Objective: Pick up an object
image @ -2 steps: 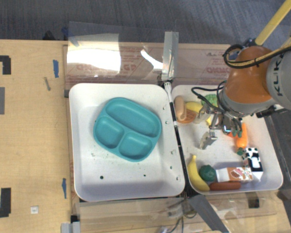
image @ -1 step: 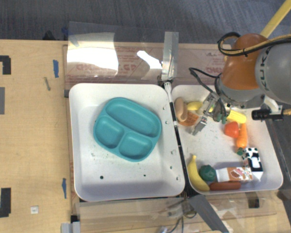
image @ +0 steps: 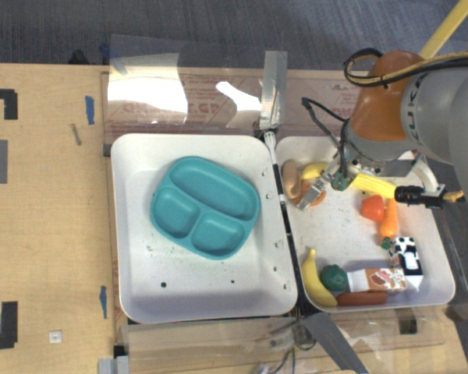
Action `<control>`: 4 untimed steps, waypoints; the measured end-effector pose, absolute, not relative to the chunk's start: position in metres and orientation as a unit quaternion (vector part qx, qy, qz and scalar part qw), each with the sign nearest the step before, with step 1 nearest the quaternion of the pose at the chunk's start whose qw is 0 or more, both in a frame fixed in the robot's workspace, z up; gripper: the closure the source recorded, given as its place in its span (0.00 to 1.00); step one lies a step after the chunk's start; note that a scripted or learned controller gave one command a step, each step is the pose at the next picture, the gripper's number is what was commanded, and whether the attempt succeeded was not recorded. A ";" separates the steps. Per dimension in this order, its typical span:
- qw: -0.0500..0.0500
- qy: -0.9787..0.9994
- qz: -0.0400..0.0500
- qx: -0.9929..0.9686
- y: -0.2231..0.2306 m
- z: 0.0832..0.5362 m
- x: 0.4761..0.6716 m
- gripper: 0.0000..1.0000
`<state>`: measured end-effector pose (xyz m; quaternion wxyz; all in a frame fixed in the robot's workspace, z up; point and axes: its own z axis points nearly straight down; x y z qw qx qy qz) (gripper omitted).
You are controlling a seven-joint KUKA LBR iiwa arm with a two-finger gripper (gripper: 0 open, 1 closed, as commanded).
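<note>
Seemingly the tool touches a small orange-brown piece; grip state unclear

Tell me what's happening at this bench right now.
A grey robot arm reaches in from the right over the right bin, which holds toy food. Its pincer is low near the bin's back left corner, close to a yellow banana and a small orange and white piece. Nothing visibly sits in its grip. The left bin holds a teal divided plate.
</note>
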<state>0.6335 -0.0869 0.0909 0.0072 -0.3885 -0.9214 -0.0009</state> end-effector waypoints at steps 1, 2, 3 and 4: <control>0.000 -0.922 -0.001 -0.388 -0.088 0.103 0.637 1.00; -0.007 -0.887 -0.004 -0.462 -0.033 0.254 0.653 1.00; -0.004 -0.907 -0.001 -0.421 -0.003 0.251 0.668 1.00; -0.001 -0.893 -0.001 -0.450 0.041 0.263 0.655 1.00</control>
